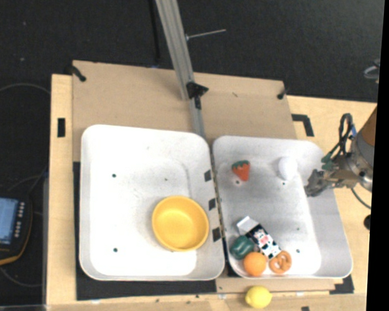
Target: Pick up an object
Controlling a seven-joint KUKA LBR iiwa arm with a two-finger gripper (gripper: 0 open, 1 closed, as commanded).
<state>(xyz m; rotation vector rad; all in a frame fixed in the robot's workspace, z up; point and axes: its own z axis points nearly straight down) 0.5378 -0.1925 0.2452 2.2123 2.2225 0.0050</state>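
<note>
- Camera view: the gripper (316, 181) hangs over the right bin's (322, 222) far right rim; whether it grasps anything, I cannot tell.
- Nearest that rim, a white ball (286, 167) lies just left of the gripper, the strawberry (241, 170) beyond it.
- By the right bin's near wall cluster an orange (255, 264), a pretzel (280, 261), a green piece (243, 246) and a white card (258, 234).
- The left bin (115, 160) holds a yellow bowl (180, 223); a lemon (257, 297) sits on the bench, just outside the right bin's near wall.

Yellow bowl (180, 223), red strawberry (241, 170), orange ball (255, 264), yellow lemon (258, 297), white bins (116, 153).
</note>
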